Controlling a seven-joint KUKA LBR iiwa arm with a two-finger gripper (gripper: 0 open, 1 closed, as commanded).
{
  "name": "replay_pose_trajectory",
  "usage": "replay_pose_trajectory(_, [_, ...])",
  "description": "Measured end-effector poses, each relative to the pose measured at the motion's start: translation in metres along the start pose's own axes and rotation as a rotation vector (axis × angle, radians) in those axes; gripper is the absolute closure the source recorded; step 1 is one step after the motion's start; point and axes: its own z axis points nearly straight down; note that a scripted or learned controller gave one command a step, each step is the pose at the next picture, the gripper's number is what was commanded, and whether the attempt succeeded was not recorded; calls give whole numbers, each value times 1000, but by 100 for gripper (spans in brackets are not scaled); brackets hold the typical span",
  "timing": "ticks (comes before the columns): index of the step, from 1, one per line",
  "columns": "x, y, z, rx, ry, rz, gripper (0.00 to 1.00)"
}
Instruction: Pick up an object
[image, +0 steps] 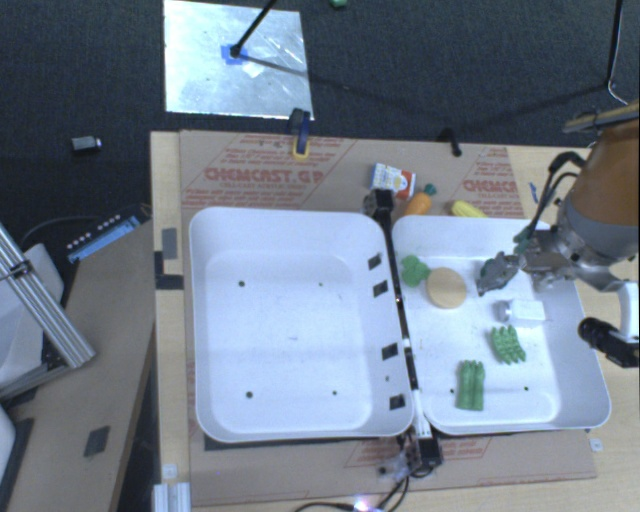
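The arm (600, 200) reached over the right bin (580, 400). Its gripper (497, 272) hung just beside the tan disc (447, 288), near the broccoli (414, 269); its grip could not be told. Two green pieces (507, 344) (470, 385) lay below.

You have a wooden bench (120, 330) carrying a printed cardboard sheet (265, 165). On that sheet sit two shallow white bins, the left bin (290, 235) and the right bin (580, 395), touching along their inner edges. Beyond the bins, an orange piece (418, 203) and a yellow piece (466, 210) lie on the cardboard.
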Motion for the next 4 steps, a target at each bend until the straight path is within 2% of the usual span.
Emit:
replay_pose_trajectory(1, [-4,16,-232,-19,-4,-3,0])
replay_pose_trajectory(2, [-3,16,-234,-7,-3,-6,100])
replay_pose_trajectory(3, [-4,61,-257,-6,-3,-3,100])
replay_pose_trajectory(4, [26,89,-287,-6,-1,-4,100])
